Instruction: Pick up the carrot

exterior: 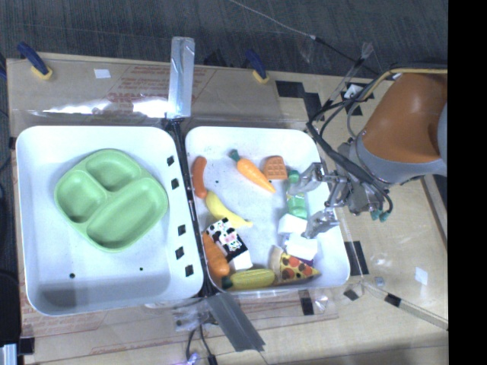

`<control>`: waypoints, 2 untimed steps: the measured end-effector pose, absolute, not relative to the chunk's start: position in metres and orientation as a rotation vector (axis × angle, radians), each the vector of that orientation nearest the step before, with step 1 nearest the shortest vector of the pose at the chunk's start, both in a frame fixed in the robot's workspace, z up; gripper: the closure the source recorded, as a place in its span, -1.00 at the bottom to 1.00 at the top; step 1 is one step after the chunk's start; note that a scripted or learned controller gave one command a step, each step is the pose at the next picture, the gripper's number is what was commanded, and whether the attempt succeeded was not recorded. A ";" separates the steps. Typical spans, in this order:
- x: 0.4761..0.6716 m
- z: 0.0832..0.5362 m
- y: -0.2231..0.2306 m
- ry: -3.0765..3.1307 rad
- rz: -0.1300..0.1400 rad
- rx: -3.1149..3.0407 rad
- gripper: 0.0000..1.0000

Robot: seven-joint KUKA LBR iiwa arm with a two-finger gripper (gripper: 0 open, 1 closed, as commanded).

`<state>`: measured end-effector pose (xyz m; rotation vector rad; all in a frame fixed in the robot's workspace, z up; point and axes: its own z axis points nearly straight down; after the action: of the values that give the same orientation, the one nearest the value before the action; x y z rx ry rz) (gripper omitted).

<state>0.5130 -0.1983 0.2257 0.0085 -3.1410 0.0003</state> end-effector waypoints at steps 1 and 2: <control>0.590 0.098 -0.177 -3.114 -0.008 0.351 -1.00; 0.594 0.114 -0.176 -3.124 0.002 0.367 1.00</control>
<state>0.5939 -0.1764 0.1141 0.3670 -3.1237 0.0016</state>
